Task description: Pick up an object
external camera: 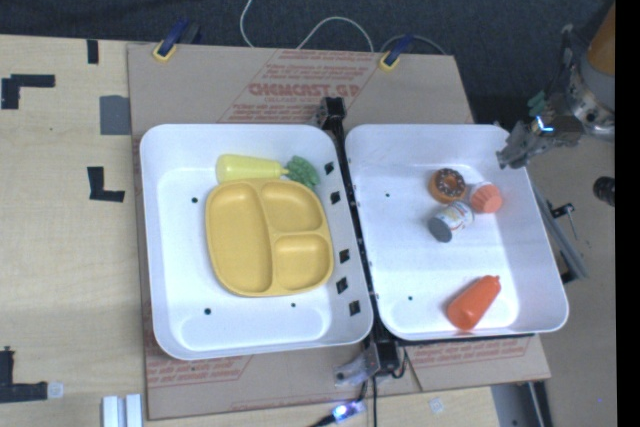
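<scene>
The left bin [170, 315] holds a yellow divided plate [268, 237] with a toy corn cob [262, 168] touching its far edge. In the right bin [525, 300] lie a donut [448, 183], a small bottle [464, 211] and an orange ketchup bottle [474, 302], well apart from the gripper [522, 148], which hangs over the bin's far right corner holding nothing I can see.
</scene>
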Motion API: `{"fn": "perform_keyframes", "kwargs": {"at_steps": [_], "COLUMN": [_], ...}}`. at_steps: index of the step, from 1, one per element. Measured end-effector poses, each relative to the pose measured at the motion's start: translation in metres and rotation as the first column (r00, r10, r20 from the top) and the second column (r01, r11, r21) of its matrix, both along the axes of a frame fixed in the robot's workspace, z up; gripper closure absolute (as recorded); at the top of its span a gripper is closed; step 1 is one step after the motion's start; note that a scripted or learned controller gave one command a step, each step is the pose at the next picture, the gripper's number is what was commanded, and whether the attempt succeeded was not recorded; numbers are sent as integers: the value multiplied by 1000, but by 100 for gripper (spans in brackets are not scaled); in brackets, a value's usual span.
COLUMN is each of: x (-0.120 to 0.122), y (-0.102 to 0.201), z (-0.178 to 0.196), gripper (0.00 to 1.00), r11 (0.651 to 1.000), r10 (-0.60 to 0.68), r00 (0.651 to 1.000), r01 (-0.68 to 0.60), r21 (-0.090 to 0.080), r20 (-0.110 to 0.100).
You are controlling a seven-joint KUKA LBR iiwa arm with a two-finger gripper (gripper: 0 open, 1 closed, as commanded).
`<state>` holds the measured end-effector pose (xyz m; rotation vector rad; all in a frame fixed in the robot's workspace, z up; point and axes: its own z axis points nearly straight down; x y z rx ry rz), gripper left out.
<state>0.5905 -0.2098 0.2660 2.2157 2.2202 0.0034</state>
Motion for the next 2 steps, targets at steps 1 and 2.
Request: {"fn": "perform_keyframes", "kwargs": {"at_steps": [1,2], "x": [2,3], "y": [64,108], "z": [-10,-13], "gripper": [100,100], "r11": [1000,1000], "r10": [5,4], "r00": [1000,1000], "r01": [-5,-4], "r21": [3,3], "r20": [-6,-7]}}
